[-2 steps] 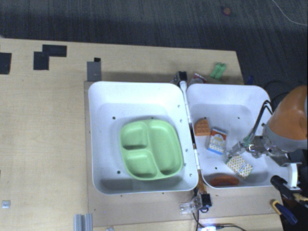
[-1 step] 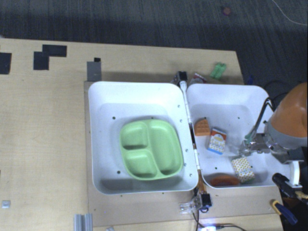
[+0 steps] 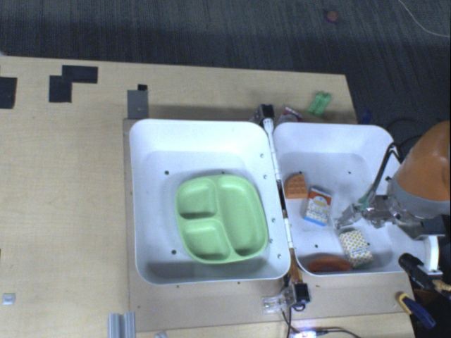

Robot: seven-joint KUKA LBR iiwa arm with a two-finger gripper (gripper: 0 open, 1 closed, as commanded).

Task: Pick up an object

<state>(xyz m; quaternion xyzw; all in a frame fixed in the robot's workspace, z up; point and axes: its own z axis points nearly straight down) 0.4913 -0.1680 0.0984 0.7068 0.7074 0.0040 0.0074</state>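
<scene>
Your desk [image 3: 63, 210] carries two white bins side by side. The left bin [image 3: 151, 189] holds one green divided plate [image 3: 220, 217], lying flat near its centre. The right bin [image 3: 331, 143] holds four items: a brown block [image 3: 296, 186] at 9 o'clock, a small printed carton [image 3: 318, 206] at centre, a patterned packet [image 3: 354, 246] at 5 o'clock and a reddish-brown piece [image 3: 327, 263] at 6 o'clock. Carton print is too small to read. Your gripper [image 3: 350, 217] sits just above the packet; you cannot tell its state.
</scene>
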